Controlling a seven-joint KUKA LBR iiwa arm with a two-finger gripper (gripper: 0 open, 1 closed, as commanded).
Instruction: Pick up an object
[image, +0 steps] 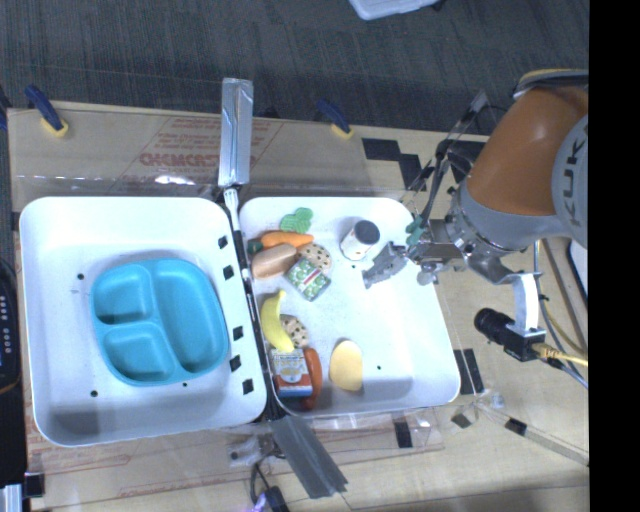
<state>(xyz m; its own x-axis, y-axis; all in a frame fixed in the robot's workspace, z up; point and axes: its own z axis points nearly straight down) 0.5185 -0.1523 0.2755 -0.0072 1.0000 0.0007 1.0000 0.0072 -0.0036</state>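
My gripper hangs over the right side of the right bin, open, with nothing between its fingers. A white cup with a dark top stands just to its left. Further left in that bin lie a carrot, a green piece, a bread roll and a speckled packet. Along the bin's left and front sides lie a banana, a cookie, an orange-red box and a yellow lemon.
The left bin holds a blue divided tray. A grey bar stands at the back between the bins. The arm's orange band and cables hang over the bench on the right.
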